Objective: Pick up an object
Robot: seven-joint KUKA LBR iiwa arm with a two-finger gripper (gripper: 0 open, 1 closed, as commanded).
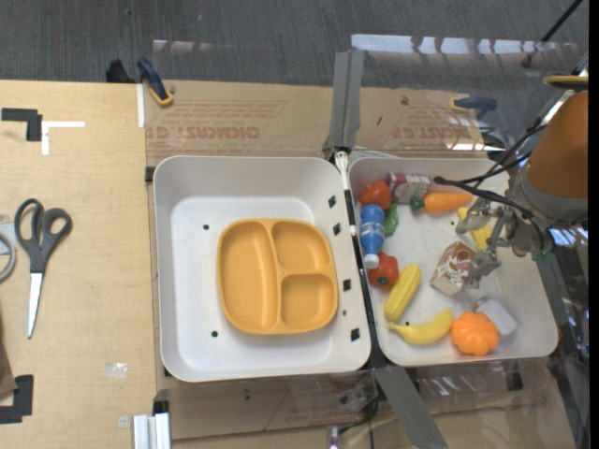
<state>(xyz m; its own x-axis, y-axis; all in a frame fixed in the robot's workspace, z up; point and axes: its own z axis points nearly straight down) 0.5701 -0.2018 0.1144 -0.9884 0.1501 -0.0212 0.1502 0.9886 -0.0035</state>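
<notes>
**Bench contents, listed left to right**

1. Scissors (37,241), grey handles, lying on the bare wooden bench (84,325), blades pointing toward the near edge.
2. Blue-handled clamp (154,80) at the far edge of the bench, beside the cardboard sheet.
3. Left bin (178,344), white and shallow. It holds 1 item: a yellow divided plate (278,276) with 3 compartments, lying flat near the middle.
4. Right bin (524,344), white, touching the left bin along a shared edge. All the loose objects lie in it:
   - blue bottle (372,232) on its side along the left wall;
   - red-orange pepper (376,195) at the far left corner, a small green piece (390,220) just beside the bottle;
   - red item (384,269) at the bottle's near end;
   - corn cob (402,291), tilted, with a banana (421,328) just below it;
   - small labelled can (410,188) on its side at the far wall, touching a carrot (445,201);
   - printed carton (454,267) near the middle;
   - orange pumpkin (474,333) by the near wall, a pale grey block (498,316) just beside it.
5. Gripper (479,241), reaching from the right over the middle of the right bin, just above and right of the carton. Its fingers stand spread apart and clamp nothing visible. A small yellow piece (481,236) shows in the gap; contact cannot be told.
6. Arm (562,157), orange band, at the right edge.
</notes>
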